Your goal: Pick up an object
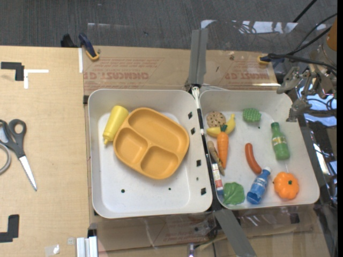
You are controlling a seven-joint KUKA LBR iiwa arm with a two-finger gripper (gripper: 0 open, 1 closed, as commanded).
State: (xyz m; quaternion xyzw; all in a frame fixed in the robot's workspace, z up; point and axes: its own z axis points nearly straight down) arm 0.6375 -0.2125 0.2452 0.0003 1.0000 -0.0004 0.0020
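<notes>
Gripper (300, 92) is hovering at the far right corner of the right bin (311, 159), above its rim; nothing is sitting between its fingers, and how far open they are I cannot tell. Right bin is holding a cookie (215, 119), banana (229, 124), carrot (222, 149), sausage (252, 159), green bottle (279, 142), blue bottle (259, 186), pumpkin (285, 186), two green vegetables (251, 115). Left bin (102, 191) is holding an orange divided plate (151, 142) with a yellow bottle (114, 123) touching its left edge. Scissors (19, 149) are lying on the bench, far left.

Scissors (16, 149) cut by left edge, yellow bottle (113, 123) partly under tray (151, 142)
</notes>
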